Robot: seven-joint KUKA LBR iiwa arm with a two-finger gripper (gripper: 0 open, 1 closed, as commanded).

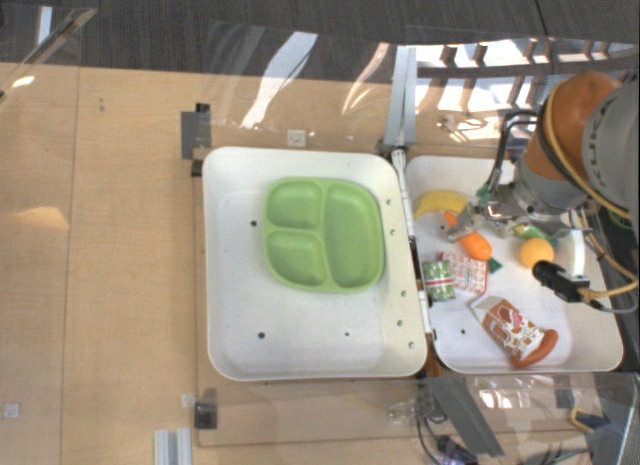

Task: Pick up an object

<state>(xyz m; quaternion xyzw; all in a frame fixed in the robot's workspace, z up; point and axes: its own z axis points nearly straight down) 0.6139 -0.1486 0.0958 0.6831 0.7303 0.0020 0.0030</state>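
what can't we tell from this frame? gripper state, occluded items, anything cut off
- Tool: its fingertips merge with the clutter beneath, so its state is unreadable.
- Yellow fruit: its right end is hidden by the tool.
- Right bin: its far right portion is covered by the arm.
- Small cartons: their print is too small to read.

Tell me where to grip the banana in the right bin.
Grip the banana across its narrow middle, coming straight down. It lies flat near the bin's far-left corner, its left end free, while the pincer and an orange piece crowd its right end, so the middle looks most open.
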